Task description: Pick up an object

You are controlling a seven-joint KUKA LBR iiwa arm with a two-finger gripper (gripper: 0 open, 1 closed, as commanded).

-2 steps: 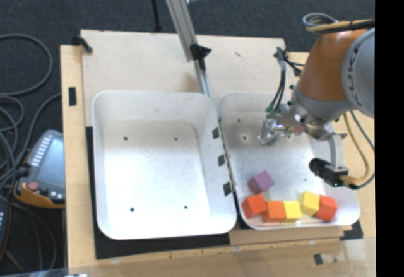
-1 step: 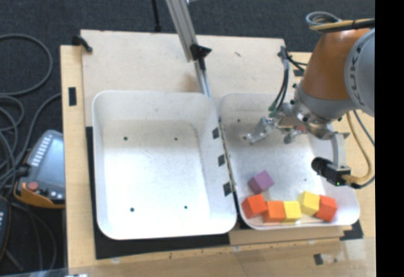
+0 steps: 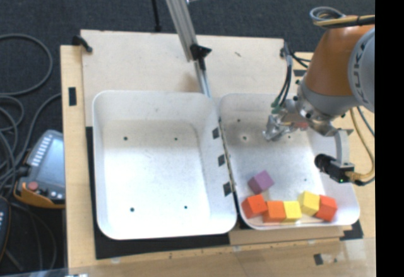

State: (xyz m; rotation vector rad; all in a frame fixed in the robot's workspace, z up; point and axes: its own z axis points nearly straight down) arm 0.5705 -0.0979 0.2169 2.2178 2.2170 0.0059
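Since the claw (image 3: 275,129) hangs over bare floor in the far part of the right bin (image 3: 243,111), spread or pressed together I cannot tell, it holds nothing. Blocks sit along the near edge. The purple block (image 3: 261,180) stands slightly apart from the other 5, so it's likely the easiest target: center over it, descend straight.

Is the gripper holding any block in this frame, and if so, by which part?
Nothing is visibly held. The gripper is over the right white bin, apart from the small purple block and the orange and yellow blocks nearer the front.
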